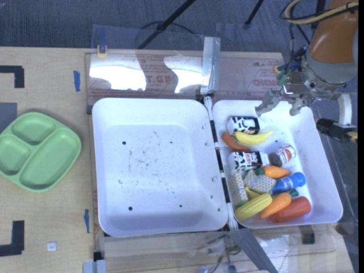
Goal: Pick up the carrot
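Observation:
In the right bin (324,152) lies an orange carrot (276,172) with a green end, beside a blue bottle (290,182). A second orange carrot (277,204) lies near the bin's front, between a yellow corn-like piece (253,206) and a red vegetable (297,209). Another orange piece (231,141) pokes out from under a banana (253,136). My gripper (278,109) hangs over the bin's far edge, above and behind the pile. Its fingers are spread open with nothing between them.
Two black-and-white cartons (243,123) (248,160), a small can (283,153) and a patterned packet (257,182) crowd the right bin. The left bin (153,164) adjoins it. A green divided plate (38,151) sits at far left on the bench.

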`<state>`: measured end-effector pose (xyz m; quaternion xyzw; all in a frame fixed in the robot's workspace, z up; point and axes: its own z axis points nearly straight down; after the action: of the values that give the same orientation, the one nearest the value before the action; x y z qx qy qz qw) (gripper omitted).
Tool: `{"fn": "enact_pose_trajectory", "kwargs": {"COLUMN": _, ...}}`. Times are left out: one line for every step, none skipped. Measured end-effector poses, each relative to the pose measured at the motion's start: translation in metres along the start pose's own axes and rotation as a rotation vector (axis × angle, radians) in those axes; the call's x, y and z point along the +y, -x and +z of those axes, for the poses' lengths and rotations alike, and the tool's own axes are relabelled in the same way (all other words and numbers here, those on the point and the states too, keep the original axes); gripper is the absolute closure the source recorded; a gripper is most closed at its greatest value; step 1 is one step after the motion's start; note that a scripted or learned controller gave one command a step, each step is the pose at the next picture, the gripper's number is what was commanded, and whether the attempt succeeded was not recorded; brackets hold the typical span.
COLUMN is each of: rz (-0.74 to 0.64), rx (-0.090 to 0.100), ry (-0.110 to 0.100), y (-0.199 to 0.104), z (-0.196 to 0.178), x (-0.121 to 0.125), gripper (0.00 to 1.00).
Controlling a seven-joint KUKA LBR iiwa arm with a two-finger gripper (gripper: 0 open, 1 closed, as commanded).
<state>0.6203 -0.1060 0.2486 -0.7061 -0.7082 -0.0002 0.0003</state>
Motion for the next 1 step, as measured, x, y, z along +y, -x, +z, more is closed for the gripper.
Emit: {"fn": "enact_pose_trajectory", "kwargs": {"rz": -0.130, "rx": 0.000, "ry": 0.000, "y": 0.0168, "z": 0.0871, "x": -0.0641, "gripper": 0.00}}
